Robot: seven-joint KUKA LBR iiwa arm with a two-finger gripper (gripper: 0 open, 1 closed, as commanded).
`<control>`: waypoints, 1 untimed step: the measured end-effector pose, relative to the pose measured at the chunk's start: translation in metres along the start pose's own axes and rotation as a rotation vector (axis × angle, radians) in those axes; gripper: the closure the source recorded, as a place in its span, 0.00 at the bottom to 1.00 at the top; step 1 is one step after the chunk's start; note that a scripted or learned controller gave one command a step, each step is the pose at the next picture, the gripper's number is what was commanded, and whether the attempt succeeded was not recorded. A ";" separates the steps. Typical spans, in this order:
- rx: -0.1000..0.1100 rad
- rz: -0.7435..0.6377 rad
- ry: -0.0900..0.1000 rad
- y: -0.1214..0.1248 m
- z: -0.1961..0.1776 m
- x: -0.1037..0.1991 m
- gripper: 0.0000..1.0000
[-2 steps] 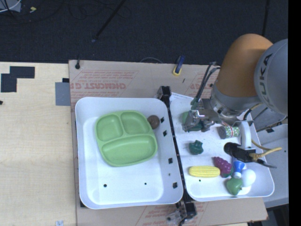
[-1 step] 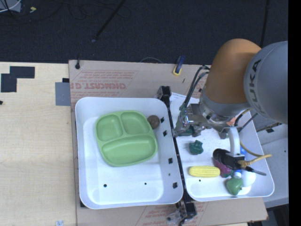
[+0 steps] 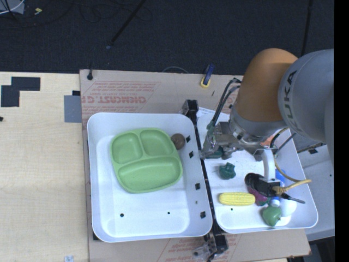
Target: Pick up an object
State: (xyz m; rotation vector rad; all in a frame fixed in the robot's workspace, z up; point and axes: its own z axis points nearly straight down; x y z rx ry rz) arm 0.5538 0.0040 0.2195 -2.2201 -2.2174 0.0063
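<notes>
In the right bin (image 3: 308, 214), a teal toy (image 3: 227, 171) lies just below the pincer (image 3: 217, 146), grip unclear.

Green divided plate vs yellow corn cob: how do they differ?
The plate lies in the left bin; the corn cob lies in the right bin. The plate is pale green, broad and flat with three compartments; the cob is yellow, small and slender. Both rest untouched on a bin floor.
</notes>
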 end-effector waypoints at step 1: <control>-0.001 0.000 0.000 -0.007 0.000 -0.006 1.00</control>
